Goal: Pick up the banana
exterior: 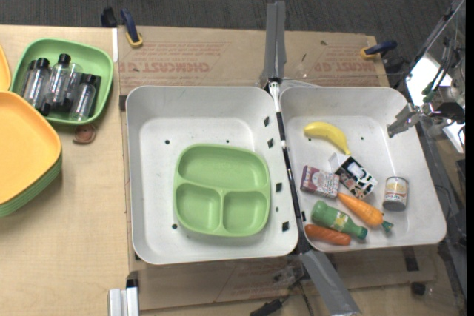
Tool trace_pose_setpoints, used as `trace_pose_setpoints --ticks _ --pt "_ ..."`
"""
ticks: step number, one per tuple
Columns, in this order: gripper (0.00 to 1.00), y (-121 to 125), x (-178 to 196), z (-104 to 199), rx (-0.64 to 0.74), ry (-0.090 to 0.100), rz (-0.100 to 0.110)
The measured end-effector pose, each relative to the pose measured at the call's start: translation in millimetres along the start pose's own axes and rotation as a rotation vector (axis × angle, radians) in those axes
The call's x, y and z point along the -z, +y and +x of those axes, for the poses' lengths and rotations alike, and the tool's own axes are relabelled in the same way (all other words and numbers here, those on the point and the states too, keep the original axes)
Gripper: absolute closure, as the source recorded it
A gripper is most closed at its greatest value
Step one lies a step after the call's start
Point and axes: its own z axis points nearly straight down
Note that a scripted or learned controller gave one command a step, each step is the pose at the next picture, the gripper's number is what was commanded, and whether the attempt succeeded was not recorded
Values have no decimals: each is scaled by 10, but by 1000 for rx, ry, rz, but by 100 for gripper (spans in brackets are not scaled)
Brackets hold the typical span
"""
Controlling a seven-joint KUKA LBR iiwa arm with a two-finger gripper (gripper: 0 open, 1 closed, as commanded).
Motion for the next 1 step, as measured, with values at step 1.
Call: trace_pose_setpoints --ticks 1 --pt "0 247 -941 323 6 0 0"
